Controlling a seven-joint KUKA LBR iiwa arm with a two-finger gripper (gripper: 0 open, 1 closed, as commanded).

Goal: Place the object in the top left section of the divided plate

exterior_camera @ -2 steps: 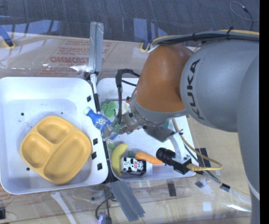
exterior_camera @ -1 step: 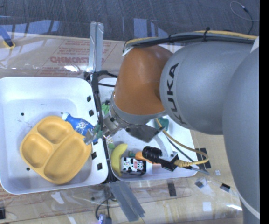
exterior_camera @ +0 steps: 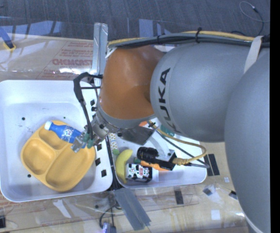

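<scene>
While the arm reaches in from three o'clock:
Claw (exterior_camera: 81,142): grasping blue bottle (exterior_camera: 64,132)
Bottle: over yellow divided plate (exterior_camera: 57,161), one o'clock rim

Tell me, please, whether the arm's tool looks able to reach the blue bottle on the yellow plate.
Probably yes: the tool is already at the blue bottle at the yellow plate's upper edge, with nothing between them.

Bottle (exterior_camera: 63,132) across plate's (exterior_camera: 57,169) upper section

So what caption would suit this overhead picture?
Grey arm reaches over yellow divided plate in the left bin, beside a blue-and-white bottle.
</scene>
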